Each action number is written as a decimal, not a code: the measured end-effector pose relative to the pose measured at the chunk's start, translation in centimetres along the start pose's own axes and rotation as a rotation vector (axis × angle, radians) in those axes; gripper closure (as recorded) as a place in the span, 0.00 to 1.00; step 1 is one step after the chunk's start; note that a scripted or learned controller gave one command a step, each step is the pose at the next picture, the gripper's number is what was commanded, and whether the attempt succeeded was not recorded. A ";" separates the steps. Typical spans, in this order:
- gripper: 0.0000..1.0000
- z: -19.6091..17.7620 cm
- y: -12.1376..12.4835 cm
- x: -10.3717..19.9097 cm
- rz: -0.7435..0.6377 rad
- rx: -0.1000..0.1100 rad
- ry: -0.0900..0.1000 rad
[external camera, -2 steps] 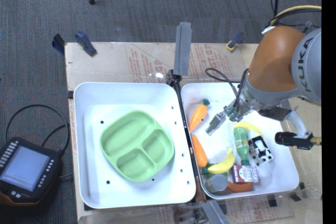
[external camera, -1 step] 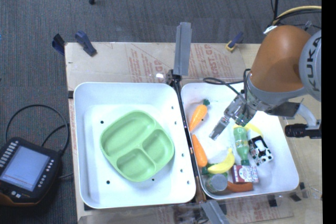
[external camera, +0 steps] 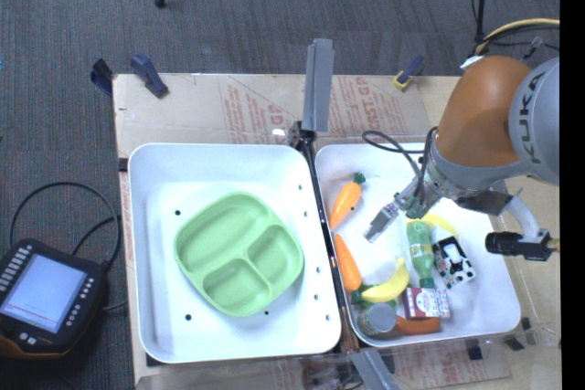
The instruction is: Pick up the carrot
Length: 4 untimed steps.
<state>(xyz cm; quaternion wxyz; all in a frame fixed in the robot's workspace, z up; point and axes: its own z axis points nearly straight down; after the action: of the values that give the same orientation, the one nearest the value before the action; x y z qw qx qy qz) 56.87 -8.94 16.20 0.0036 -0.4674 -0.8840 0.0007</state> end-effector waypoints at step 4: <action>0.00 7.6 6.0 -4.3 -0.003 0.005 -0.007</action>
<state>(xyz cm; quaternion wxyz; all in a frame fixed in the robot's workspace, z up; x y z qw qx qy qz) 64.20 -9.05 8.53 0.0018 -0.4662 -0.8846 0.0044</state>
